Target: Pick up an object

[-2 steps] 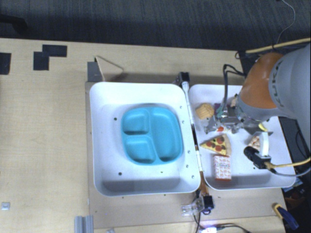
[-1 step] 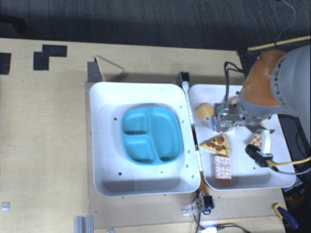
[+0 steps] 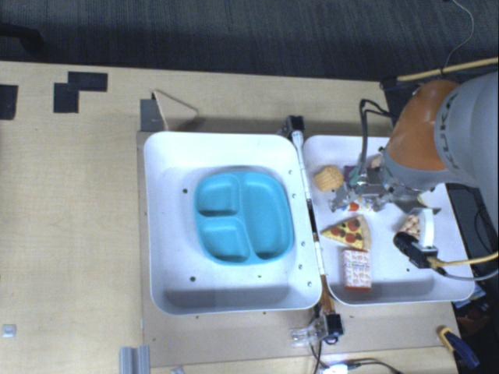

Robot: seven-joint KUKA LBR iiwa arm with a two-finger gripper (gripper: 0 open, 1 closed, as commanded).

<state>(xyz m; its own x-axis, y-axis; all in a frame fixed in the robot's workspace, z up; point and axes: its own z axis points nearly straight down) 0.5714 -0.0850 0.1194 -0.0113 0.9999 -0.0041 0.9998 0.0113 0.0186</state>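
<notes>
Bench (image 3: 70, 209) of pale tan board fills most of the view, with dark ribbed carpet (image 3: 234, 14) along its far side. Black tape marks (image 3: 78, 90) sit on the board at the far left, well apart from the pizza slice (image 3: 347, 232).

Left of the pizza slice lies the left bin (image 3: 168, 209), white and shallow, holding a blue plate (image 3: 242, 216) with three compartments. The plate sits flat in the middle of that bin, and the ridge where the two bins meet stands between it and the slice.

The pizza slice itself lies flat in the right bin (image 3: 390, 291), near that bin's left wall, its tip pointing left. Beyond the slice, toward the far wall, rests a round tan biscuit (image 3: 329, 178). Just on the near side of the slice, almost touching it, lies a small red and white box (image 3: 356, 269). To the right of the slice, apart from it, lies a small brown and white piece (image 3: 411, 226), too small to name.

The gripper (image 3: 357, 199) hangs low over the right bin, just beyond the pizza slice's crust and to the right of the biscuit. How wide it stands cannot be told from this angle, and nothing can be seen held in it. Behind it the orange band (image 3: 417, 135) and grey arm (image 3: 468, 131) run off to the right of the slice.
</notes>
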